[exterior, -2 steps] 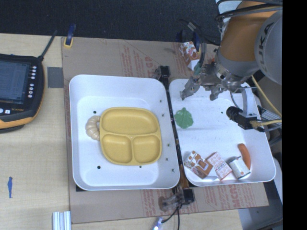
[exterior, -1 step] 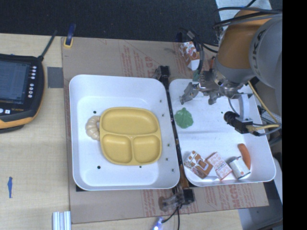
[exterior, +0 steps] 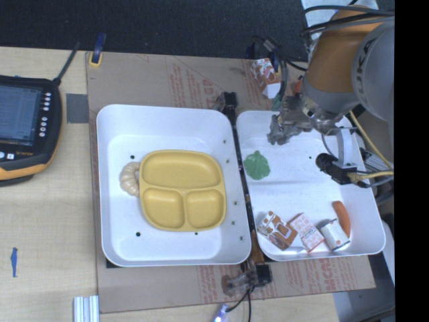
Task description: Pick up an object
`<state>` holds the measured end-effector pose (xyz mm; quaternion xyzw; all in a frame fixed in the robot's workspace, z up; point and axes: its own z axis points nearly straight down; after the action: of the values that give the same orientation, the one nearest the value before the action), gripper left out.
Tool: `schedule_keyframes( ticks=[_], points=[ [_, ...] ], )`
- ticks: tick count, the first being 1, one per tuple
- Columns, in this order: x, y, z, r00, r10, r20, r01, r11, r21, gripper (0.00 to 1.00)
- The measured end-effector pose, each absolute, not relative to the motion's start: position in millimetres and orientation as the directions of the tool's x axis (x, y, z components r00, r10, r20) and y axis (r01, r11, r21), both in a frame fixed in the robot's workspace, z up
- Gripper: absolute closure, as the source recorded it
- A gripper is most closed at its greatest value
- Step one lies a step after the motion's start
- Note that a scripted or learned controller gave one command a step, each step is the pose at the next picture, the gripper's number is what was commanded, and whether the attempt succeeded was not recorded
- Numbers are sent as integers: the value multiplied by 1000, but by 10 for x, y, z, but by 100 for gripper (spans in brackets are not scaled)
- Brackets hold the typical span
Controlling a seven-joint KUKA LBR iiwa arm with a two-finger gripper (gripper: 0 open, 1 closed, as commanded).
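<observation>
My gripper [exterior: 279,135] hangs over the far left part of the right bin [exterior: 295,193], above and to the right of a green leafy toy [exterior: 257,165]. Nothing shows between its fingers. Along the right bin's near edge lie two small red-and-white packets [exterior: 277,229] [exterior: 305,231], a small white can [exterior: 333,236] and an orange sausage-shaped toy [exterior: 342,217]. In the left bin [exterior: 114,180] a yellow divided plate [exterior: 182,189] lies flat, with a beige pastry-like toy [exterior: 129,178] at its left edge.
A black-and-orange control pendant [exterior: 23,126] rests on the bench at far left. A black clamp [exterior: 229,101] sits between the bins at the far side. Cables and a black fitting [exterior: 335,168] hang over the right bin's right side.
</observation>
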<state>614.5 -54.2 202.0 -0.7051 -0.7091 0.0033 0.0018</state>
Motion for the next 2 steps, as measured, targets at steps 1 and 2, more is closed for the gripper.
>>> schedule_keyframes(
  ticks=[1,2],
  points=[
    [6145,-542,2020,-6,1000,-2,1000,6,-7,0],
    [6061,-466,1916,-5,1000,-2,1000,5,-5,0]
  ],
)
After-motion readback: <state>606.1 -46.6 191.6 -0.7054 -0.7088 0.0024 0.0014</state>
